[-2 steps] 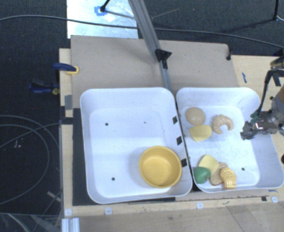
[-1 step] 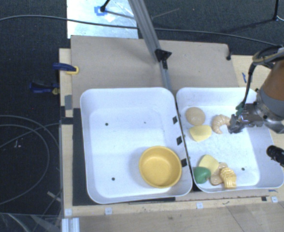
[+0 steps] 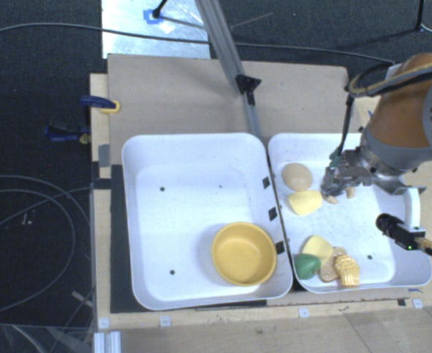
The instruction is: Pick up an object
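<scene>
On the worktop (image 3: 201, 94) two white bins sit side by side, and I will place everything against the seam where they meet. The left bin (image 3: 172, 168) runs off to the left of that seam, and a yellow bowl (image 3: 244, 253) stands upright in its near right corner, just left of the seam. The right bin (image 3: 392, 271) starts at the seam. Just right of the seam, toward the far end, lies a round beige lump (image 3: 297, 176), and touching its near side is a pale yellow piece (image 3: 304, 202). Down at the near end, hard by the seam, a green piece (image 3: 306, 265) sits against another pale yellow piece (image 3: 318, 247), with a ridged tan thing (image 3: 346, 268) just to their right. The pincer (image 3: 336, 185) hangs low in the right bin, right of the beige lump and just beside the upper yellow piece; whether it touches either I cannot tell, nor can I make out how its tips stand. Nothing shows between them. The grey arm (image 3: 407, 123) with its orange band comes in from farther right.
</scene>
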`<move>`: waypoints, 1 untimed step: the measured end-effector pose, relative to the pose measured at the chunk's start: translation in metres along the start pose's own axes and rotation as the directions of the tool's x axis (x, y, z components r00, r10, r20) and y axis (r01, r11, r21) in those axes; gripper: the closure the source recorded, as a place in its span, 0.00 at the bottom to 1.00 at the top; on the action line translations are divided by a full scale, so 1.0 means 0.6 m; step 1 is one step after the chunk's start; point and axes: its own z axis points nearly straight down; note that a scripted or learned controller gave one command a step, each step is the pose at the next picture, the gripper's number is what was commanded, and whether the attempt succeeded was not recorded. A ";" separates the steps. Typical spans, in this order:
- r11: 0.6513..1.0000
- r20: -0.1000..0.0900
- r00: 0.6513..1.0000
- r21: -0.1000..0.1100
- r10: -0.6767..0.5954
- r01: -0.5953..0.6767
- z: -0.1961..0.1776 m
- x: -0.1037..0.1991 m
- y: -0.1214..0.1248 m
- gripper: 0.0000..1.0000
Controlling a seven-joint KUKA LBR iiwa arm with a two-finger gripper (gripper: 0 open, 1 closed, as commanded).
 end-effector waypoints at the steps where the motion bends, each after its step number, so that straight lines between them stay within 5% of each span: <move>1: 1.000 -0.001 1.000 -0.001 -0.001 0.001 -0.023 0.091 0.028 1.00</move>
